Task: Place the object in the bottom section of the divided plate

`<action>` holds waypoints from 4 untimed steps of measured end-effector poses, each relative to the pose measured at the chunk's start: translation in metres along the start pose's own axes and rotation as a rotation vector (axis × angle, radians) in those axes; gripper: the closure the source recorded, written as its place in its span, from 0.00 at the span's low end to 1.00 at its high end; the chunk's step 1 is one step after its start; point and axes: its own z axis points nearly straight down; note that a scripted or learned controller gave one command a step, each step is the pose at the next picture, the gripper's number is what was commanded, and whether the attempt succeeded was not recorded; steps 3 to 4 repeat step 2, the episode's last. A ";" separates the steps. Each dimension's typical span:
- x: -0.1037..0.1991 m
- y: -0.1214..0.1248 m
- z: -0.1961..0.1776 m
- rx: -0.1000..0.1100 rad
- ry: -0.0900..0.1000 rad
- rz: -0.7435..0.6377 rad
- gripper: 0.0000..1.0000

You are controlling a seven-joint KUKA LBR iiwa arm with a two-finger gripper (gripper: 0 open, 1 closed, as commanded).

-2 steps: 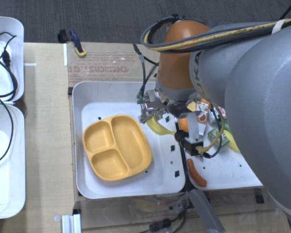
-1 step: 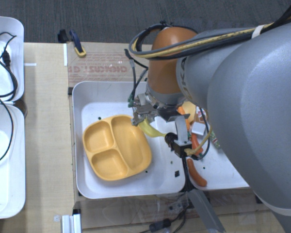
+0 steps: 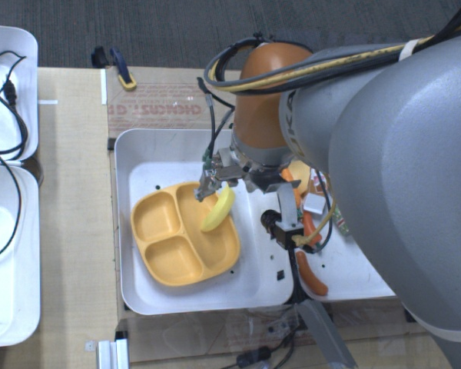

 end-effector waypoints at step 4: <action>-0.009 0.045 -0.069 -0.005 0.000 -0.363 0.00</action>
